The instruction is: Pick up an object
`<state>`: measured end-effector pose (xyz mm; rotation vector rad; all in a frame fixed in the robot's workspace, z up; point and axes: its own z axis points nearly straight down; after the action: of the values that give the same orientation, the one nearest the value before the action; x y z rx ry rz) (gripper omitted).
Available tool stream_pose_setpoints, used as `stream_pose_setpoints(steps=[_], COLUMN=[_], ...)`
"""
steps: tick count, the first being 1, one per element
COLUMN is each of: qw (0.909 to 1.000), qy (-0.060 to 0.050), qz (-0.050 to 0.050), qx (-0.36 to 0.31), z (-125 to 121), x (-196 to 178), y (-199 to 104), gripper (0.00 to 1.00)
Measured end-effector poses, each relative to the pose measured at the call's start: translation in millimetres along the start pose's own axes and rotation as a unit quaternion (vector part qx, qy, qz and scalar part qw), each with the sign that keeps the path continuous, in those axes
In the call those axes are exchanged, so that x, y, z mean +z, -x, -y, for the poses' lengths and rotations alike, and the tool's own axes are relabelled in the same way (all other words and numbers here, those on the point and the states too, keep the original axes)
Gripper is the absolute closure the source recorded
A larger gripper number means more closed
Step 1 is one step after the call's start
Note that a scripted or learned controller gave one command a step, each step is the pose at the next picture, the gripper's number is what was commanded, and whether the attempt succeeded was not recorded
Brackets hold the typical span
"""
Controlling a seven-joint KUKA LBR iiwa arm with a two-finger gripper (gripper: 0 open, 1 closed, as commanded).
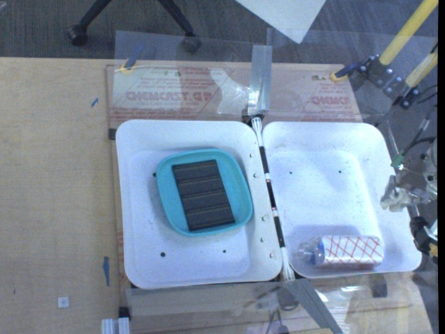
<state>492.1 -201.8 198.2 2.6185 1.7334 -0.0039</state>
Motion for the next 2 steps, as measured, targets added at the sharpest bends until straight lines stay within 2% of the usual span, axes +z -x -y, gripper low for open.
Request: stream_pose_setpoints(steps=[1, 2], qw=[0.9878, 0.9474], qy=[-0.002, -0.002], qz=[-0.001, 0.000], qx=[0.156, 0.320], z=[9, -8], x=[13, -11], y=[-62, -75], gripper=[1.00, 1.00])
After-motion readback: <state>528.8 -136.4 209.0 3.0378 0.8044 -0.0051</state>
